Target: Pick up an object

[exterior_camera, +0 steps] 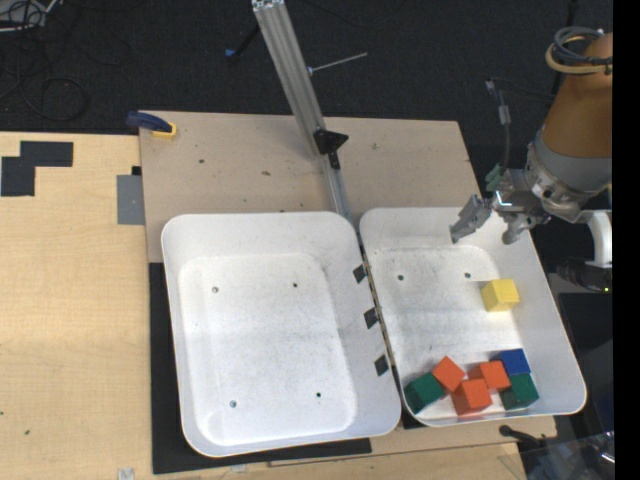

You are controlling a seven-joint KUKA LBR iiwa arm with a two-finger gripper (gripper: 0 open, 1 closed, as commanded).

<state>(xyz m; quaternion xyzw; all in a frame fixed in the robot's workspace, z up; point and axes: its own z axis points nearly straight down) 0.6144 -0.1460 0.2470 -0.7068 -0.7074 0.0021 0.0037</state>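
Bins sit side by side: the shallow white left bin (265, 328), then the shallow white right bin (440, 268) holding a yellow cube (500, 294) mid-right and clustered orange, green and blue blocks (476, 382) lower right. Above its upper-right rim hangs the grey two-finger gripper (490, 224), fingers spread, holding nothing.

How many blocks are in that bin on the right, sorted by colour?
Yellow block: 1
Blue block: 1
Orange blocks: 3
Green blocks: 2
Total: 7, all in the right bin. The yellow one sits apart, the rest are bunched at the near edge.
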